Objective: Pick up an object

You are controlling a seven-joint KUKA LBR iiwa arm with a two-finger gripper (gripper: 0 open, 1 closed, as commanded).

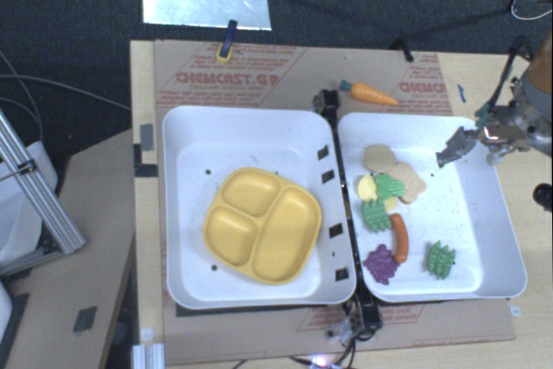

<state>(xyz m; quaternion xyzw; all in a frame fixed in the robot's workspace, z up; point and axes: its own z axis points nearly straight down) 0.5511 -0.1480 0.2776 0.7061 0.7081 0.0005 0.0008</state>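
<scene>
Gripper over the right bin, as we saw it.
We could not tell its grip; toy foods, among them a sausage, lay below-left, well apart from it.

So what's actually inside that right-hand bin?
The right bin holds toy food: a purple grape bunch, a sausage, two green pieces, a yellow piece and beige ones. They overlap, so anything beneath the pile is hidden.
</scene>
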